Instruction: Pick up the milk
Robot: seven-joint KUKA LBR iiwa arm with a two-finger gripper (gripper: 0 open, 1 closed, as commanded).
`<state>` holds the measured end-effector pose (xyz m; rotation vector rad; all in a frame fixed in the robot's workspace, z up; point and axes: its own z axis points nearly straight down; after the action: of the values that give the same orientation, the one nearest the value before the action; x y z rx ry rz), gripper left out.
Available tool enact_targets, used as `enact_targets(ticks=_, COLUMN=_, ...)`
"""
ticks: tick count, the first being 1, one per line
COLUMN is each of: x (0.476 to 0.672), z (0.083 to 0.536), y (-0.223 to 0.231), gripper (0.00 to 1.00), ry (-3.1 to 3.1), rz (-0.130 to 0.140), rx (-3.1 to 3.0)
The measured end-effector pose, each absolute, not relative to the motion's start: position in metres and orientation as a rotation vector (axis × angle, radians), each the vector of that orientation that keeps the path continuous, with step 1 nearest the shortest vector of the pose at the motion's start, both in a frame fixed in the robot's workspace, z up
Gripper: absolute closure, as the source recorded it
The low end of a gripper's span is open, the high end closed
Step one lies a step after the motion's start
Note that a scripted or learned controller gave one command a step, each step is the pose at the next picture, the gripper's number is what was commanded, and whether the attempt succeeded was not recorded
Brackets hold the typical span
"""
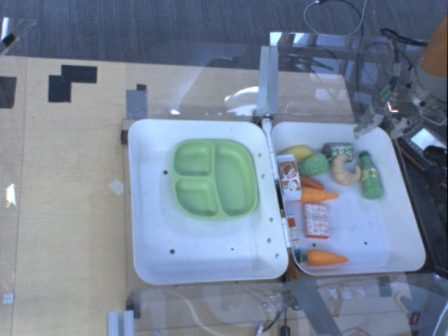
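Milk, a small white-and-red printed carton (288, 176), lies flat just right of the divider btwn the two white bins (269, 161), touching a red sausage-shaped toy (312, 183). Gripper (369, 121) hovers well right of the divider; can't tell its state. Risk: the wall blocks one side, neighbours get grabbed instead.

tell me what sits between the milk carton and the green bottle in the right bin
In the camera view, between the milk carton and the green bottle lie the green broccoli-like piece and the tan croissant.
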<state>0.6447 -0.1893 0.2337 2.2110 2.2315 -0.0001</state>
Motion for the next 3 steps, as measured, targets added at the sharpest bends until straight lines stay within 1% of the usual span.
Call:
enact_targets(ticks=1, x=0.558, z=0.139, y=-0.206, gripper=0.00, ry=2.133, rz=-0.001, rx=2.308)
enact_targets(ticks=2, x=0.617, z=0.157, y=-0.200, gripper=0.00, ry=1.981, rz=0.002, rx=2.435)
enact_targets(ticks=3, x=0.549, z=0.267, y=-0.168, gripper=0.00, ry=1.914, rz=0.001, rx=2.489)
